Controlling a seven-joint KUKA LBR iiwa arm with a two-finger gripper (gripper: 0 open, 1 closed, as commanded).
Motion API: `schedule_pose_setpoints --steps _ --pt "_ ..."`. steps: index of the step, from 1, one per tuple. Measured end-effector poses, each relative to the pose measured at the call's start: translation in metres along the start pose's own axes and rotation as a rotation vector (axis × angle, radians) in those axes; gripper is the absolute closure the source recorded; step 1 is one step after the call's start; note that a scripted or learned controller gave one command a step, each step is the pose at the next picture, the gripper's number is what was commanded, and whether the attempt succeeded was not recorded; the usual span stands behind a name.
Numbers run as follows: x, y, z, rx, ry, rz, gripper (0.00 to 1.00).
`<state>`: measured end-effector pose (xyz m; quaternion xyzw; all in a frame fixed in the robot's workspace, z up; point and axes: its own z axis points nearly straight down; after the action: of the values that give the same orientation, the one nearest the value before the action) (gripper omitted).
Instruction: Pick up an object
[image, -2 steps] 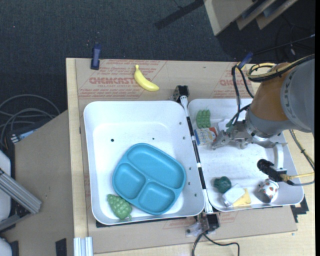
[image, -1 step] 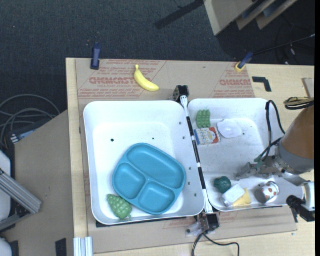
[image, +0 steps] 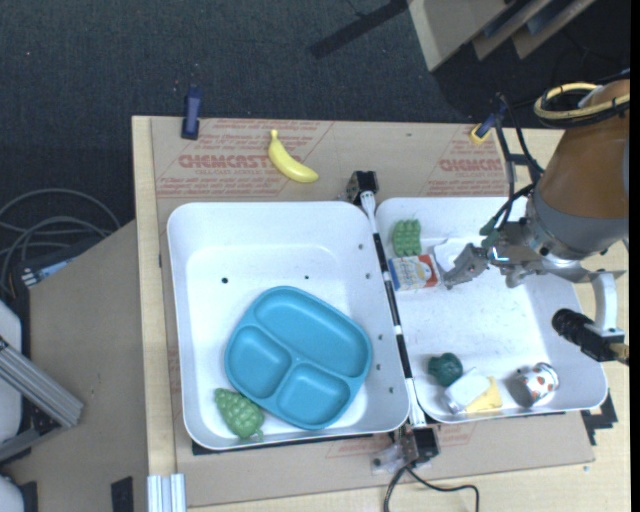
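Observation:
My gripper (image: 490, 272) hangs over the upper middle of the right bin (image: 520, 330), open, with nothing between its fingers. One finger (image: 463, 268) is just right of a white and red carton (image: 414, 271). A green studded block (image: 406, 237) lies above the carton at the bin's top left. Along the near wall lie a dark green lump (image: 445, 367), a yellow and white block (image: 476, 392) and a small white and red ball (image: 537, 385). The grey arm with its orange band (image: 590, 170) comes in from the right.
The left bin (image: 200, 250) holds a blue divided plate (image: 297, 355) and a green bumpy piece (image: 238, 412) at its near left corner. A banana (image: 290, 160) and a blue item (image: 191, 112) lie on the cardboard behind the bins. A black part (image: 590, 335) sticks in at the right.

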<state>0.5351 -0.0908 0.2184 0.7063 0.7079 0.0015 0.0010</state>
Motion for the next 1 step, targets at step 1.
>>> schedule_pose_setpoints --steps 1 --pt "-0.0040 -0.0465 0.1340 0.005 0.000 0.003 0.00"
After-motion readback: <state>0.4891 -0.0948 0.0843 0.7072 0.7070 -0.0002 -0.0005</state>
